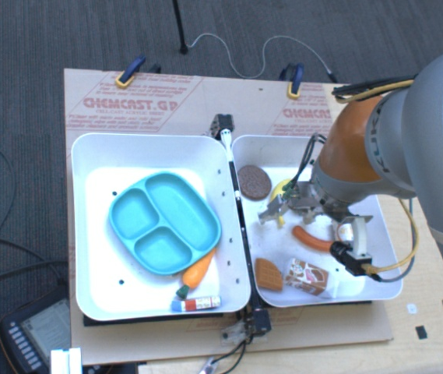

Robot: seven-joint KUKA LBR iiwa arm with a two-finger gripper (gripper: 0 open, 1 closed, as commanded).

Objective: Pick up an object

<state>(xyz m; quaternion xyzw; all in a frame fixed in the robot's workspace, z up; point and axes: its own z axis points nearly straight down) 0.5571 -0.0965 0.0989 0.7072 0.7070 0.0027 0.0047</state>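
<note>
Orange-red toy hot dog sausage (312,238), likely light smooth plastic, lies in the right white bin (384,287) just below the gripper (277,209); jaws open, empty. Grasp across its narrow middle.

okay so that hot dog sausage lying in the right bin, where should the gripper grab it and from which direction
Probably grip the sausage across its middle, coming straight down. It lies flat on the right bin floor, long and narrow, running diagonally, so the fingers should close across its short width. The gripper is just up-left of it, and the floor on either side of its middle looks free.
</note>
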